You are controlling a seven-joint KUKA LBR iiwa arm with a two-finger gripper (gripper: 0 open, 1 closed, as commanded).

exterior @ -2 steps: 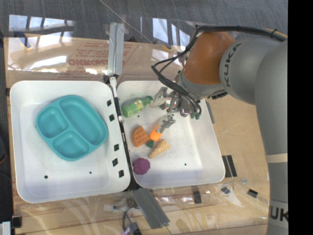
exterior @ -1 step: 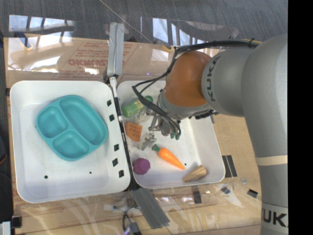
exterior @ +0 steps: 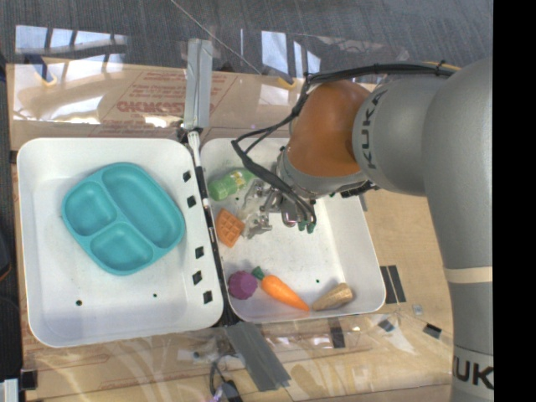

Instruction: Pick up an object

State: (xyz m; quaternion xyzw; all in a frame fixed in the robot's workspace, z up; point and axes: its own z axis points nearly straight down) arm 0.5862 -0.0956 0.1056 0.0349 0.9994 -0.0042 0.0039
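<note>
1. The gripper (exterior: 266, 212) is hovering in the right bin (exterior: 356, 262), centre frame; its state cannot be told.
2. Candidate objects are lying nearby: waffle piece (exterior: 229, 226) just left, green item (exterior: 226, 183) above.
3. Judged step: approach; next calls for descending and closing.

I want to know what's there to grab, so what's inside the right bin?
In the right bin lie a green item, an orange waffle-like piece, a purple item, a toy carrot and a tan piece. The gripper and arm cover its upper part.
</note>
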